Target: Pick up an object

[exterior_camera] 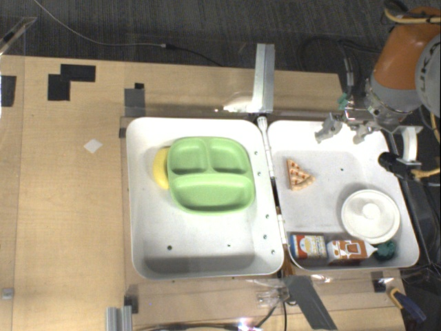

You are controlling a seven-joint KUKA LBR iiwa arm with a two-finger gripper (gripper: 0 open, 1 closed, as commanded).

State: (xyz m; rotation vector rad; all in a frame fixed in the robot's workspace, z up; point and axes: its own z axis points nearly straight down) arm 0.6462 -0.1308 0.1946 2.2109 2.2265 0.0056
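**Tool parked over the right bin's far edge, nothing in its grip**

On the worktop (pixel 62 205), the left bin (pixel 200 243) holds a green divided tray (pixel 209 173) set toward its far half. A yellow object (pixel 160 169) peeks out from beneath the tray's left side, mostly covered, so it looks a poor candidate for a grasp.

The right bin (pixel 324 198) holds the looser items, and any of them could serve as the object to pick. A small waffle-patterned wedge (pixel 298 174) lies flat and alone near the middle, with open floor all round it. A white round bowl-like piece (pixel 370 214) sits toward the right. A small carton (pixel 329 248) lies on its side against the near wall, which would likely crowd a finger there. A dark green bit (pixel 386 249) sits at the carton's right end.

The tool (pixel 341 128) hangs above the far rim of the right bin, its fingers spread wide apart with nothing between them, seemingly kept clear of the contents.
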